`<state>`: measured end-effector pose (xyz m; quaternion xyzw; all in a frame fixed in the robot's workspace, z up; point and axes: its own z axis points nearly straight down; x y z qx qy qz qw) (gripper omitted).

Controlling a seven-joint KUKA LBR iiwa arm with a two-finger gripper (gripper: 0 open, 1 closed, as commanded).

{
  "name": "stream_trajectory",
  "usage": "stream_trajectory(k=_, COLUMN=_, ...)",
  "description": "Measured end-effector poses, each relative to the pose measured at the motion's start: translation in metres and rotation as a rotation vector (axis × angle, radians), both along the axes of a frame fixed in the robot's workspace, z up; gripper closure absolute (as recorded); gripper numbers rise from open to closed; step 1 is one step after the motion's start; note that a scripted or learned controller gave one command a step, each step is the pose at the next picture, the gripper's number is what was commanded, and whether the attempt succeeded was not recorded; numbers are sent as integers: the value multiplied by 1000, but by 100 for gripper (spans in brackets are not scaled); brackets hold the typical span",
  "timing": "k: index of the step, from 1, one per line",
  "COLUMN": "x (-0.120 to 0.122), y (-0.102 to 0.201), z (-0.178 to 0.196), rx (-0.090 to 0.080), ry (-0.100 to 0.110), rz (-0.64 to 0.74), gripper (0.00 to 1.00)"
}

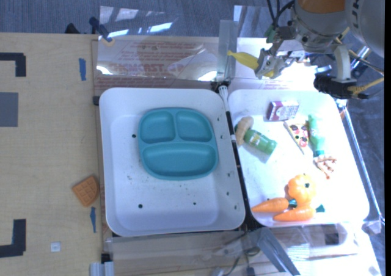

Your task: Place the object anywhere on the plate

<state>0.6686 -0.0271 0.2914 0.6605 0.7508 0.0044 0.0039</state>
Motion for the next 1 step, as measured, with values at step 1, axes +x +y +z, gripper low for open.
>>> stream_trajectory(k=1, x=-77, y=22, z=-38, rx=-2, ry=11, rz=84, gripper=100)
